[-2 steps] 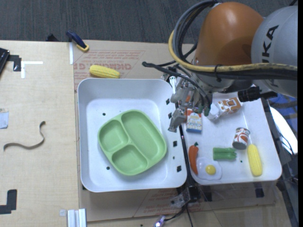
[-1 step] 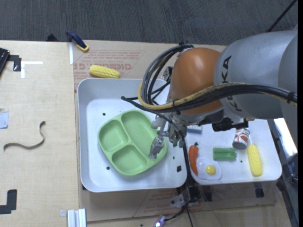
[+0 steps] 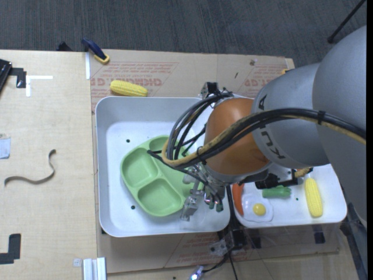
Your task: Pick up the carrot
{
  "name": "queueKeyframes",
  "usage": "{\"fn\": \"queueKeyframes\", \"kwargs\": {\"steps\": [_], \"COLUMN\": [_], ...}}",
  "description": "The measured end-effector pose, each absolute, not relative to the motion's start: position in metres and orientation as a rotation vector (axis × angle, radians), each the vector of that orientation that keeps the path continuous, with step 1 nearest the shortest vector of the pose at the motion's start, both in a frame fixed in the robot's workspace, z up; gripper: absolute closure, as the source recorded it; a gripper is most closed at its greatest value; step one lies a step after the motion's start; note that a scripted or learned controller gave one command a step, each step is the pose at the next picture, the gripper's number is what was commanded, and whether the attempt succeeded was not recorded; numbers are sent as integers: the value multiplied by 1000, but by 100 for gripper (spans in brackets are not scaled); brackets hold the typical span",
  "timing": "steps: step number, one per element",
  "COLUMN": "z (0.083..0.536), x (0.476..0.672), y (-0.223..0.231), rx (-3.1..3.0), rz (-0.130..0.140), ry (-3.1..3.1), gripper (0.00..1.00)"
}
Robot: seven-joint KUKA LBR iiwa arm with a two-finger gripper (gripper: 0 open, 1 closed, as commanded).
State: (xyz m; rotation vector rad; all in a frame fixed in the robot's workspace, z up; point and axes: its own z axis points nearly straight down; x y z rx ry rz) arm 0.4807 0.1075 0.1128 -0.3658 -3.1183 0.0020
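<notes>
ARM: wrist angled down over left bin [image 3: 105,156] | GRIPPER [image 3: 195,206]: beside green tray [image 3: 145,182] | CLAW: state cannot be told | CARROT [image 3: 238,198]: right of gripper, partly hidden.

Even, fairly bright overhead light, with soft shadows along the left bin's [image 3: 105,156] inner walls, a mild sheen on the arm's [image 3: 326,115] grey shell, and slight softness and graininess throughout the frame.
</notes>
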Motion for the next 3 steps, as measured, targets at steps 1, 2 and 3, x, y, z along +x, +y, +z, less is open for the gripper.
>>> {"fn": "queueKeyframes", "kwargs": {"steps": [1, 2, 3], "z": [121, 121, 192], "x": [481, 481, 524], "y": [106, 106, 13], "rx": [-373, -372, -922], "rz": [3, 3, 2], "ry": [-3116, -3116, -3006], "gripper": [100, 0, 0]}}
